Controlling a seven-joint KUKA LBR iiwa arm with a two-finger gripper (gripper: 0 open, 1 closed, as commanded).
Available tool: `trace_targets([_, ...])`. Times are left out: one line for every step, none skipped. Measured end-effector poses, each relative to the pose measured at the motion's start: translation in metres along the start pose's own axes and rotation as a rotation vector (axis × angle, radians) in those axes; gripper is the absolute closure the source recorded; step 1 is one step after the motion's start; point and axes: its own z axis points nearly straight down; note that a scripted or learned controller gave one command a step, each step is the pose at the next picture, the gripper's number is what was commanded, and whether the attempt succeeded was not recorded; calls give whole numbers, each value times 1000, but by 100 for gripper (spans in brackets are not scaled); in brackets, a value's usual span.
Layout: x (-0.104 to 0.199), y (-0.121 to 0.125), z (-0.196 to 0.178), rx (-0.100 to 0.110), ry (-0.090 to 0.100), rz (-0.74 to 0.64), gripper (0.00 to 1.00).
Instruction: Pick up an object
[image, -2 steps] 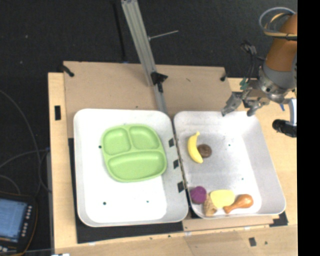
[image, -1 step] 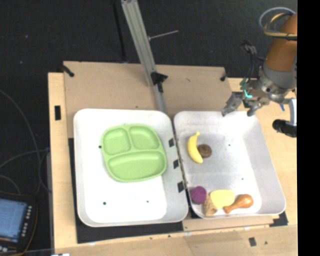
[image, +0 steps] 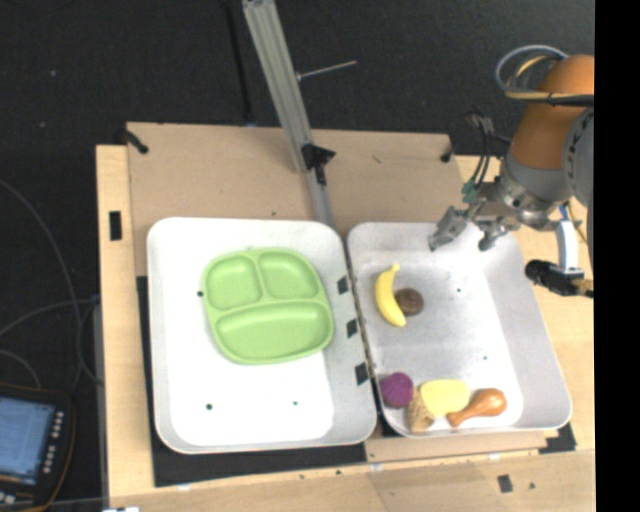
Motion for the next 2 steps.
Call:
trace_targets([2,-4,62,1,0,1,0])
trace_targets([1,-4,82,-2,-1,1,0])
